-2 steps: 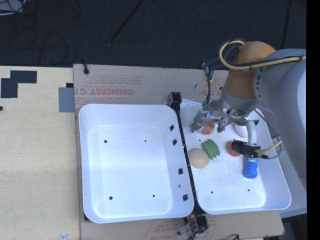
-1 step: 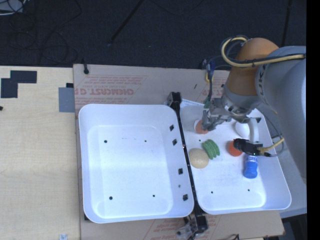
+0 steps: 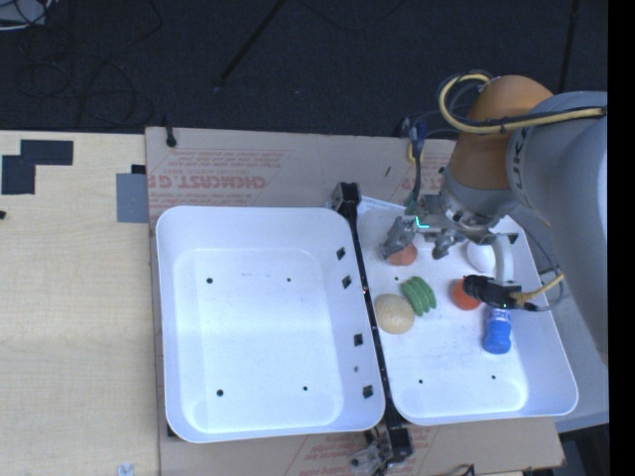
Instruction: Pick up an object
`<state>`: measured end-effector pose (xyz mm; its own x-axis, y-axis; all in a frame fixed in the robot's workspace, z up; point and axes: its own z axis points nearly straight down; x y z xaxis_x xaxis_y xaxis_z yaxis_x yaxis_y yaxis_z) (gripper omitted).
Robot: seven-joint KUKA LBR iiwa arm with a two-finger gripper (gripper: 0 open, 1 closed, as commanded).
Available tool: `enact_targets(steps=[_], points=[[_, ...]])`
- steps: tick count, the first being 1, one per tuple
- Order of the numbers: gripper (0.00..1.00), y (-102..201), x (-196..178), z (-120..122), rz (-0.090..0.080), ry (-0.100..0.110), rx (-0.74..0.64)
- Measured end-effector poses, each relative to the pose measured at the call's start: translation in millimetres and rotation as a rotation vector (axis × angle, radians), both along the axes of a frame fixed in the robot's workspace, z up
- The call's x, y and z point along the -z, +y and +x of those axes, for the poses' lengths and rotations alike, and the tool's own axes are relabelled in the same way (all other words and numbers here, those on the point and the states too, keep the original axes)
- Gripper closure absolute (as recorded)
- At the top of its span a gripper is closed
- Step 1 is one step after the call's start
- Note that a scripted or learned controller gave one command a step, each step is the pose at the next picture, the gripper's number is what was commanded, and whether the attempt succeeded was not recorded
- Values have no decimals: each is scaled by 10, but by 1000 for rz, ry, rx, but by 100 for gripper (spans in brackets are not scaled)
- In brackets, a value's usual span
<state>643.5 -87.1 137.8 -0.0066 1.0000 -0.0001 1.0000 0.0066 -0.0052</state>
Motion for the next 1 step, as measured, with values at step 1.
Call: enact_targets(steps=[1], points=[[100,-4,-101,0,1,1,-1]])
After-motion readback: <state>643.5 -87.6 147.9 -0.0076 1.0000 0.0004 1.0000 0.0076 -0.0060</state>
